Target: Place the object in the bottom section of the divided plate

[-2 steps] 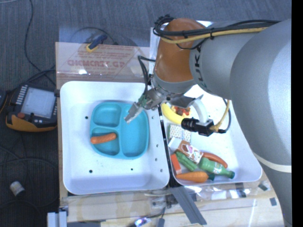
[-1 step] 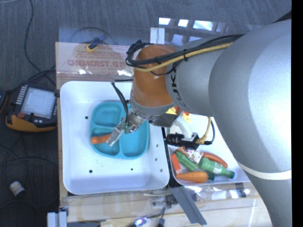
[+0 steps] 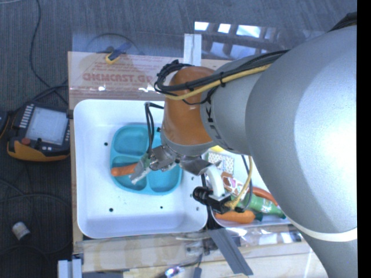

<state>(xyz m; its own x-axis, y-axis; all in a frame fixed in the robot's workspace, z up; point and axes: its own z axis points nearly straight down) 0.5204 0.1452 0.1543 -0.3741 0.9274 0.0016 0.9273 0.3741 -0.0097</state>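
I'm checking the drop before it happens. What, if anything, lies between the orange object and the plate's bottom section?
Nothing visible does. The orange object lies at the blue divided plate's left edge, right by the gripper, with the bottom section beside it.

the grey arm (image 3: 290, 114) reaches in from the right, orange band (image 3: 184, 106) bent downward, gripper (image 3: 141, 171) pointing down-left.

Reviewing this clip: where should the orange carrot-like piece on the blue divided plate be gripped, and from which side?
Grip the orange piece across its narrow middle, coming from above. It lies flat and elongated, left to right, in the blue divided plate, so closing across its width probably suits; the claw covers its right end.
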